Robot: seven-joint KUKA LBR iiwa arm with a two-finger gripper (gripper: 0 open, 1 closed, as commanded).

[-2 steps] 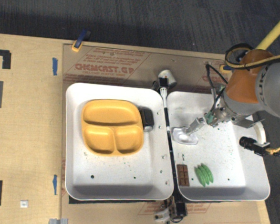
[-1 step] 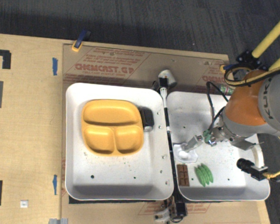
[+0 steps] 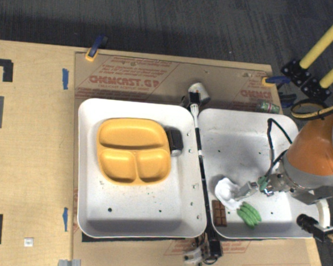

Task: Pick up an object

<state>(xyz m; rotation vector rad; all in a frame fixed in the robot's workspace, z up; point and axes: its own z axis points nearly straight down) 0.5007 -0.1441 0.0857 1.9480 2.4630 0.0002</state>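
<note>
The right bin (image 3: 240, 135) holds a crumpled white object (image 3: 225, 190), a green ridged object (image 3: 250, 214) and a brown chocolate-like bar (image 3: 219, 213) by its left wall. My gripper (image 3: 242, 190) reaches in low from the right, above the orange-banded wrist (image 3: 316, 151). Its tip lies right against the white object's right side, just above the green object. Whether it holds anything is hidden. In the left bin (image 3: 93, 198) lies a yellow divided plate (image 3: 134, 150) with a small black object (image 3: 174, 140) at its right edge.
The two bins touch along a middle divider (image 3: 198, 160). A black cable (image 3: 274, 140) loops over the right bin near the wrist. Yellow poles with black clamps (image 3: 313, 66) stand at the back right. Blue tape marks and a blue clamp (image 3: 95, 48) sit on the cardboard.
</note>
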